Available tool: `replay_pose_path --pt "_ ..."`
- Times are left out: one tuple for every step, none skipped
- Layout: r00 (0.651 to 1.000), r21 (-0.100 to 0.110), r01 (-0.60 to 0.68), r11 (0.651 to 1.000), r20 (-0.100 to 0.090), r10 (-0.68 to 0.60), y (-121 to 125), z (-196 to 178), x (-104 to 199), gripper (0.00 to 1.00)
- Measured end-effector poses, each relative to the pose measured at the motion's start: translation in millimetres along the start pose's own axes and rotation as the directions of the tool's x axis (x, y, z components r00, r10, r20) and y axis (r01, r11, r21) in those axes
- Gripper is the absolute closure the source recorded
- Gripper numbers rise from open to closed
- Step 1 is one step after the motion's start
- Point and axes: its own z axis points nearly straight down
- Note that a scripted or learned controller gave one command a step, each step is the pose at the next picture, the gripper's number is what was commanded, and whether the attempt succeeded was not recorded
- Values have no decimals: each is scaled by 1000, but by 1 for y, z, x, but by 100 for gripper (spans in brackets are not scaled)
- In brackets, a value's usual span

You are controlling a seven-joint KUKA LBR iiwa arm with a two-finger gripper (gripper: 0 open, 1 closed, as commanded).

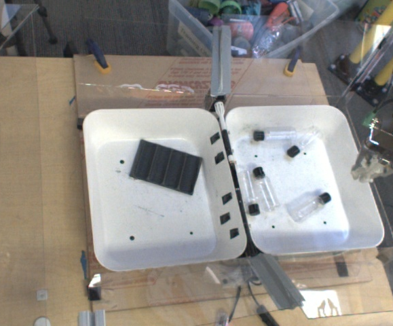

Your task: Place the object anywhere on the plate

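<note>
Pale wooden bench (26, 182) fills my feed, bearing two shallow white bins side by side; behind them sits a clear tub of bright toys (250, 9); the left bin (108, 236) holds a dark ribbed plate (165, 166), lying flat and slightly askew near its middle; the right bin (339, 229) holds several clear vials with black caps, scattered apart; one vial (307, 205) lies toward the near right corner, another (275, 136) near the far wall; the gripper (369, 158) hangs at the right bin's outer edge, and I cannot tell its grip from here.
</note>
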Motion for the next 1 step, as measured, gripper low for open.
replay_pose_path --pt "1000 0 1 1000 0 -1 0 0 0 0"
